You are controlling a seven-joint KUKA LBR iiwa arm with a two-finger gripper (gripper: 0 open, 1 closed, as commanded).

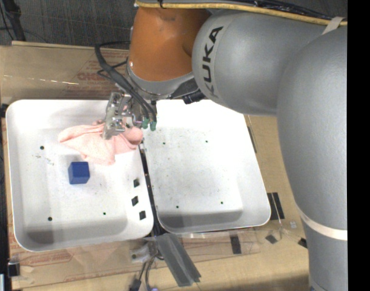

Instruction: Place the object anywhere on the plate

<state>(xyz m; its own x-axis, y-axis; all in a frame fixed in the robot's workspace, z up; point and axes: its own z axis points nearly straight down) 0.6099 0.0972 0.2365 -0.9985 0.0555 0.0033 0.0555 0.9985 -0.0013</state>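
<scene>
Gripper down on the pink cloth, upper middle of frame.

Your gripper (125,125) sits at the right end of the pink cloth (99,143), along the inner edge of the left bin (27,223); whether its fingers are spread or pinching fabric, I can't tell from up here. Get a firm bite on a bunched fold before you lift, and rise straight so it doesn't drag. The cloth trails left and below the gripper, the blue cube (79,172) just below it.
</scene>
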